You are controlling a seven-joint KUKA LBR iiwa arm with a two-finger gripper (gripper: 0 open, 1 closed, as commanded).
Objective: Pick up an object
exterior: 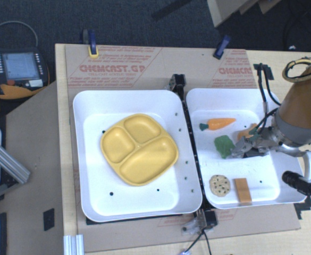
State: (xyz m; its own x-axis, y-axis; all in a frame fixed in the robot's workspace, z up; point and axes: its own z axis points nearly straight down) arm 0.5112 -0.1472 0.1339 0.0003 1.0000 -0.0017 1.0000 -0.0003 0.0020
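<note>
The right bin [261,102] holds an orange carrot [218,124] near its back, a green object [224,145] in the middle, a round speckled cookie [219,185] at the front and a tan block [242,189] beside the cookie. My gripper [244,148] reaches in from the right and sits low in the bin, right next to the green object's right side. An orange-brown bit [246,134] shows just above the gripper.
The left bin [86,142] bears a yellow divided plate [139,149] in its middle. A black clamp [177,82] sits between the bins at the back. Cables [263,86] hang over the right bin's far right corner.
</note>
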